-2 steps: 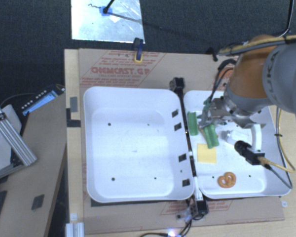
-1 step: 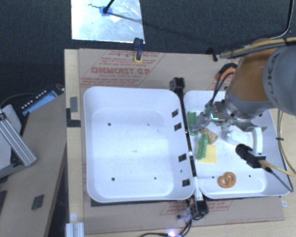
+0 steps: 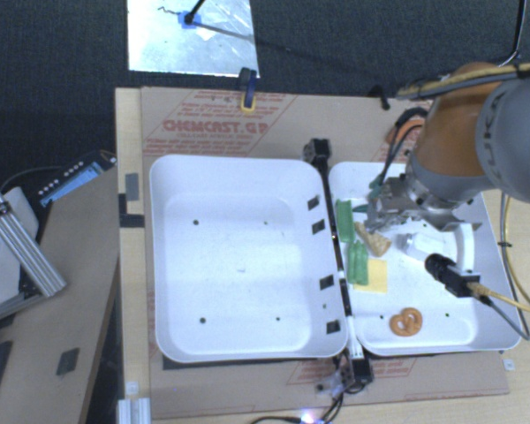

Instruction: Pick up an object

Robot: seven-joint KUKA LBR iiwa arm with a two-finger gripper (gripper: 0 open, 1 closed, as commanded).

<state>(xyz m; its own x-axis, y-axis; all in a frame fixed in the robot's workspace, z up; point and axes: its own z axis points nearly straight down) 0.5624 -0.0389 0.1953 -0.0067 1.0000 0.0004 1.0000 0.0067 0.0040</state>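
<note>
grey rounded arm (image 3: 512, 135); broad orange band (image 3: 455, 140); black cables along top; metallic wrist block (image 3: 397, 203)

Two shallow white bins of smooth, faintly glossy plastic, the left one (image 3: 238, 254) and the right one (image 3: 442, 325). Beneath them a flat tan cardboard sheet (image 3: 212, 122), matt, printed in red. Above it a square silvery panel (image 3: 190, 25) with a dull metallic sheen. Around the bench dark, matt, carpet-like flooring (image 3: 53, 60). Grey and orange arm casing (image 3: 477, 140), smooth and semi-glossy. In the right bin a matt green strip (image 3: 359, 263), a pale yellow flat piece (image 3: 377, 276) and an orange-brown pretzel shape (image 3: 406, 322), lightly shiny.
</note>
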